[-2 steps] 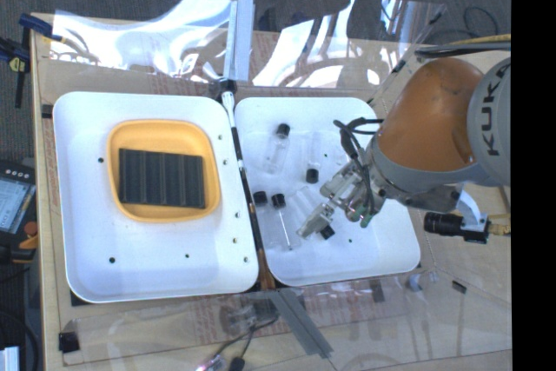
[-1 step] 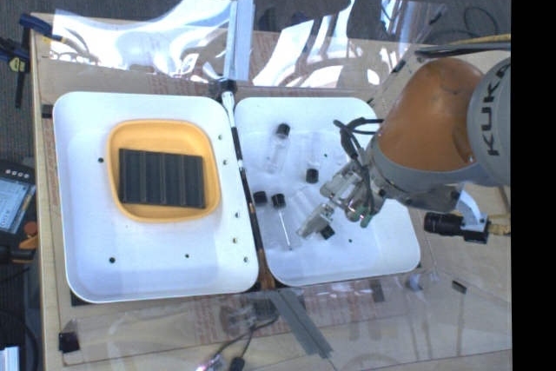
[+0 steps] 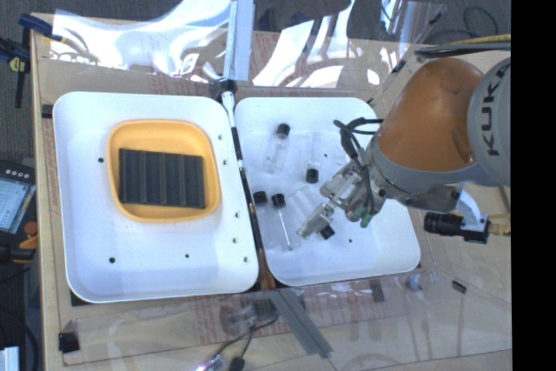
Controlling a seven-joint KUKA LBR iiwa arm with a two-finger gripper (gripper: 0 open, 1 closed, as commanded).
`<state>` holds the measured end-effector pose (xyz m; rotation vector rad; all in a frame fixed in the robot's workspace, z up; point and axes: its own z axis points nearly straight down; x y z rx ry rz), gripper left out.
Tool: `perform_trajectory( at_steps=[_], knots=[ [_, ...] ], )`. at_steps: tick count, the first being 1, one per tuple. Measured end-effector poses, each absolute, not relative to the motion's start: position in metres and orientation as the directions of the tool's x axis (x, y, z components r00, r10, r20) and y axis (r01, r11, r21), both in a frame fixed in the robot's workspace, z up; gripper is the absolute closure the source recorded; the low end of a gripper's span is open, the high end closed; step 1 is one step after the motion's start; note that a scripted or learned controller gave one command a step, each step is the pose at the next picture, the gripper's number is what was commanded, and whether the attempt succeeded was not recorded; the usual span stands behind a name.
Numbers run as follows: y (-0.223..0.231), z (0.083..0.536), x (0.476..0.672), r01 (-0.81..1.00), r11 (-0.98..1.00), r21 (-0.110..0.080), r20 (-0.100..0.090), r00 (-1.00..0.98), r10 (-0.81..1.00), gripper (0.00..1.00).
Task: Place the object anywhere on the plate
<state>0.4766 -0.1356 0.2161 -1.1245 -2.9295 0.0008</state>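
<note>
Smooth white plastic bins [image 3: 156,274]; matt yellow plate [image 3: 161,137].

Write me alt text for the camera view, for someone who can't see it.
A grey and orange robot arm reaches from the right into the right bin, its gripper low among several small black objects scattered there. The left bin holds a yellow plate with a dark ridged centre.
</note>
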Motion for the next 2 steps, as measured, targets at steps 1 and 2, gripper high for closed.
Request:
perform_trajectory(
  at_steps=[1,2],
  knots=[
    [-0.1356,0.2161,0.4766,0.669,0.743,-0.002,0.003,-0.743,0.669,0.00],
    [-0.1356,0.2161,0.4766,0.669,0.743,-0.002,0.003,-0.743,0.669,0.00]
  ],
)
